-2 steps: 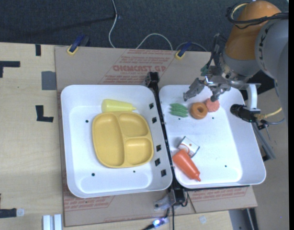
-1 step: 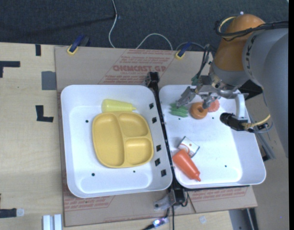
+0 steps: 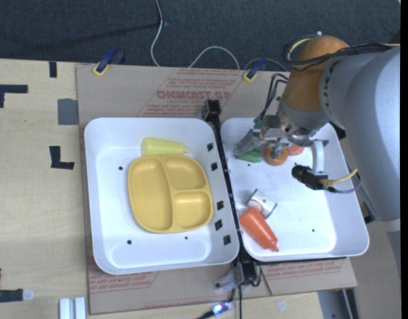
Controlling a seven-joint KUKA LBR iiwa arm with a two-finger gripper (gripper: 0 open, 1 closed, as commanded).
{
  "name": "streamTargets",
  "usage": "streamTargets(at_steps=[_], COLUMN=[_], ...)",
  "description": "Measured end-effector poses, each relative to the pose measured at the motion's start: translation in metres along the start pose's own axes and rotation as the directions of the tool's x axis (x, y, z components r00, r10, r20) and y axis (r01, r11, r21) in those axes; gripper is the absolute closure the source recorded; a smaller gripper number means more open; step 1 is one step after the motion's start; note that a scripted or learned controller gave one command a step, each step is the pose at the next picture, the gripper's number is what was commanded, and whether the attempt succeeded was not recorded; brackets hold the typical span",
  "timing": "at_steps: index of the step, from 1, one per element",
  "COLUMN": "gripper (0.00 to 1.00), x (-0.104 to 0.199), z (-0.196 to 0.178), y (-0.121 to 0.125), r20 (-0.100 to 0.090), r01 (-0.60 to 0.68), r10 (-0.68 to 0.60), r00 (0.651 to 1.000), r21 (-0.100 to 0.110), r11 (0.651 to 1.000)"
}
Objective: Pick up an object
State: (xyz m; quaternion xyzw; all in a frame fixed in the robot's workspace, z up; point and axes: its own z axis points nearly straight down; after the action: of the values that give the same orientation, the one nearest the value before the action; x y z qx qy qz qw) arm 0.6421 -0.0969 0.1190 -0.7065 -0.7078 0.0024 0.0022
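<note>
From above, the bench carries two shallow white bins side by side on a sheet of brown cardboard point(image 3: 191, 92). The left bin point(image 3: 101, 178) holds a yellow divided plate point(image 3: 169, 194) near its middle, with three compartments facing up. Just behind the plate, touching or nearly touching its far rim, lies a pale yellow cone-shaped piece point(image 3: 163, 146), pointing toward the divider between the bins.

The right bin point(image 3: 337, 241) holds several small things. Near its front left corner lies an orange carrot-shaped toy point(image 3: 259, 228), tilted with its tip toward the front edge. Just behind the carrot sits a small grey and white block point(image 3: 262, 203), close to it or touching. Toward the back of this bin, a green piece point(image 3: 250, 156) and a small orange and red piece point(image 3: 278, 155) lie directly under the wrist.

The arm point(image 3: 363, 105) comes in from the right and bends down over the back of the right bin, its orange band point(image 3: 310, 78) showing above the wrist. The gripper point(image 3: 267, 148) hangs low among the green and orange pieces. Whether the fingers are spread or closed on anything cannot be told at this angle, as the wrist hardware covers them. A black cable end point(image 3: 307, 175) dangles just in front of the wrist.
</note>
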Motion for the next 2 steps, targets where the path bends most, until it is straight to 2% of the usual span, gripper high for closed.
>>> streamTargets(at_steps=[1, 2], gripper=[1.00, 1.00], x=[0.000, 0.000], z=[-0.013, -0.056], y=[0.001, 0.003], r20=[0.001, 0.000], r01=[0.001, 0.000], r10=[-0.001, 0.000], r00=[1.000, 1.000], r21=[-0.005, -0.009], r11=[1.000, 1.000])
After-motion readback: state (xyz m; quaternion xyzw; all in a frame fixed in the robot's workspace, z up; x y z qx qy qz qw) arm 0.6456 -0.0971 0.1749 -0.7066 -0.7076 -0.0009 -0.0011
